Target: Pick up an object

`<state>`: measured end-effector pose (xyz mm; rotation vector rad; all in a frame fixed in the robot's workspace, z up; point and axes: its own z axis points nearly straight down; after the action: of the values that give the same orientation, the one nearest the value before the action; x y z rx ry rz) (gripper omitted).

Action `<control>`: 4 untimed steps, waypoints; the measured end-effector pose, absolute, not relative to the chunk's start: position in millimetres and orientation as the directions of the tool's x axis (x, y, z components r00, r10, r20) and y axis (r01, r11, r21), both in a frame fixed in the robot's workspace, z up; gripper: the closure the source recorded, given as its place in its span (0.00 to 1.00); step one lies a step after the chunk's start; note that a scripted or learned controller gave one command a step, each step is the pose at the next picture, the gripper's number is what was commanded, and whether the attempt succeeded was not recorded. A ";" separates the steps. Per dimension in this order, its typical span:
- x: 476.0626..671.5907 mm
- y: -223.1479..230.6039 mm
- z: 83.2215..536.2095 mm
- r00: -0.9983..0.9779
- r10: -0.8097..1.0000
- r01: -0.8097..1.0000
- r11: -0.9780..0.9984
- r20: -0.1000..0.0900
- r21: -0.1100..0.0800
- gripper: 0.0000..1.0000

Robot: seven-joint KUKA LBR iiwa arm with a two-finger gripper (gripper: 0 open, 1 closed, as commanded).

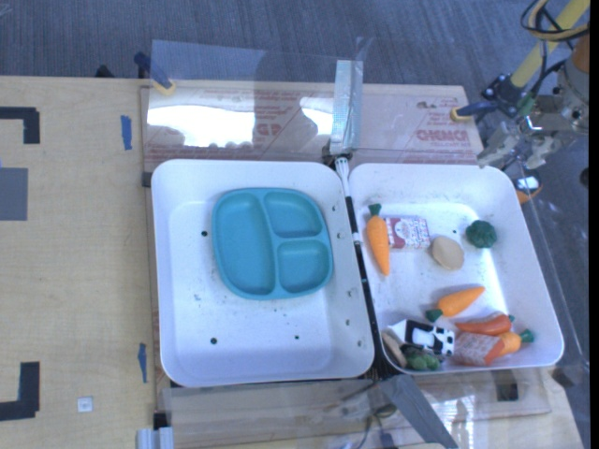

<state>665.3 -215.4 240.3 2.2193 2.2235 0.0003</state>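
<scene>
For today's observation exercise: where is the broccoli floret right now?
The broccoli floret lies in the right bin, near its far right corner, just right of the beige potato-like piece.

Looks like a robotics lab. Plywood bench (75,251) with black tape markers (28,125), two white bins (187,344), clear acrylic shields (243,101), loose yellow cabling (552,12).

A teal plate (271,243), orange carrots (377,241), green broccoli (482,234) and a black-and-white cow (426,336) sit in white bins (187,325).
</scene>
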 end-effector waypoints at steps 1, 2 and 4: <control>665.6 -97.4 139.1 0.050 0.999 0.999 -0.050 0.005 -0.010 0.00; 585.9 -152.0 95.6 -0.063 0.998 0.998 0.063 -0.002 0.019 0.00; 603.0 -154.7 120.6 -0.068 0.998 0.998 0.068 -0.004 0.005 0.00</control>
<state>603.0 -154.7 120.6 2.1401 2.2914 0.0022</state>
